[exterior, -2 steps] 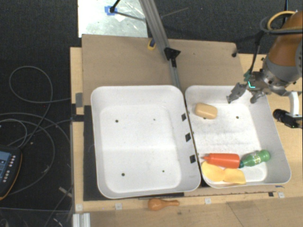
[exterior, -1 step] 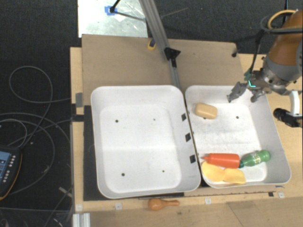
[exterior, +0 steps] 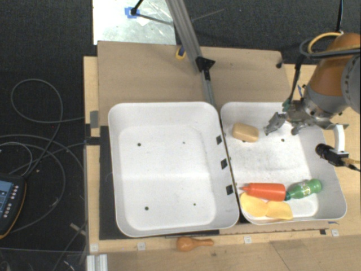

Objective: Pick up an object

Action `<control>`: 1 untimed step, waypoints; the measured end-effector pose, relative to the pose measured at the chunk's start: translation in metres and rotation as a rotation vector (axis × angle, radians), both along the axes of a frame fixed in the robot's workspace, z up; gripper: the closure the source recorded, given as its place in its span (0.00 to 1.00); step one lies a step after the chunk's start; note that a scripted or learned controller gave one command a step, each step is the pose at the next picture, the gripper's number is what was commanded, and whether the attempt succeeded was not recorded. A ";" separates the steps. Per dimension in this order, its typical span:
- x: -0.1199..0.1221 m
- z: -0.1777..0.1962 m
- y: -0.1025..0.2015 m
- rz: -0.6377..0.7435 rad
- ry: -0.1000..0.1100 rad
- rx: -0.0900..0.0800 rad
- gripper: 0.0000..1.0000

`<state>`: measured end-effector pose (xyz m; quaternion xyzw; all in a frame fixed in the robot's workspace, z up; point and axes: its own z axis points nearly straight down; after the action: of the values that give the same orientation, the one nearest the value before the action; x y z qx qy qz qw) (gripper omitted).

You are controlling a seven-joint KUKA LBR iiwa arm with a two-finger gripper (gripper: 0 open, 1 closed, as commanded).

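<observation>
Two white bins are seen side by side on the tabletop (exterior: 146, 72): the left bin (exterior: 121, 151) at frame centre, the right bin (exterior: 333, 205) toward the right. The end effector (exterior: 282, 126) is seen over the upper part of the right bin, fingers spread, nothing between them. A tan block (exterior: 246, 132) lies just left of it. Along the bin's lower edge are found a carrot (exterior: 265, 191), a green bottle (exterior: 304, 188) and yellow pieces (exterior: 265, 209). An orange-brown item (exterior: 193, 243) rests on the tabletop below the left bin.
</observation>
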<state>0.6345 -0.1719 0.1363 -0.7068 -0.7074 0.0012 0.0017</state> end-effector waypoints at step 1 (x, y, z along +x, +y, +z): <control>0.000 -0.048 0.001 0.000 -0.001 0.000 0.00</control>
<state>0.6341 -0.1714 0.0883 -0.7068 -0.7074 0.0009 0.0013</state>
